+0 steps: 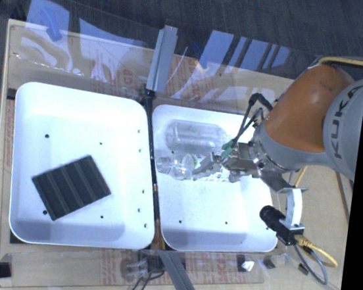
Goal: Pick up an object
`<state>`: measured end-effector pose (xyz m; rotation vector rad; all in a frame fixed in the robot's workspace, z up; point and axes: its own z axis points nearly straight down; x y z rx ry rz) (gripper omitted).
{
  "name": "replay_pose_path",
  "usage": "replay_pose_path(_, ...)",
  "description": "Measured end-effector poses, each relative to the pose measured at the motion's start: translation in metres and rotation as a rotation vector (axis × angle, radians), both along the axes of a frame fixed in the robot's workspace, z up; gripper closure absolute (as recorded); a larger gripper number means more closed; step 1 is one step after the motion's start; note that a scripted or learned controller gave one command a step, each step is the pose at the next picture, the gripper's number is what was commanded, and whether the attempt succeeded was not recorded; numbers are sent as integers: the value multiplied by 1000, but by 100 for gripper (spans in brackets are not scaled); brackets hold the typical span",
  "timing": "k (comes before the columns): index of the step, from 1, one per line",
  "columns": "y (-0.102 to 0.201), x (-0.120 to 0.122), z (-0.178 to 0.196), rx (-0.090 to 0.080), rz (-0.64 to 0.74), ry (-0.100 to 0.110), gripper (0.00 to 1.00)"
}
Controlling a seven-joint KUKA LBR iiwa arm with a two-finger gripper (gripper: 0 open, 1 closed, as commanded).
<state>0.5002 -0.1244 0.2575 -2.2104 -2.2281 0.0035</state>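
A clear plastic bottle [192, 137] lies near the right bin's [203, 233] far edge. The gripper [222, 161] hangs just beside it; whether the jaws are wide or narrow cannot be told. A dark ridged panel [71, 186] lies in the left bin [34, 105].

Fixed overhead camera, slanted down on both bins [80, 104]

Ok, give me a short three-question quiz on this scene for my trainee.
1. True or false: the dark ridged panel lies in the left bin.
2. Which bin is the claw over? A) left B) right
3. Fill in: the clear plastic items sit toward the ____ of the right bin, as seen from the camera.

Key: 1 true; 2 B; 3 top.
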Motion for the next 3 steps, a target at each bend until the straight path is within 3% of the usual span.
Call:
replay_pose_path(1,-4,63,-21,-1,43,0,0)
replay_pose_path(2,22,82,-120,-5,13,-24,0)
replay_pose_path(3,12,106,-159,-14,94,-17,0)
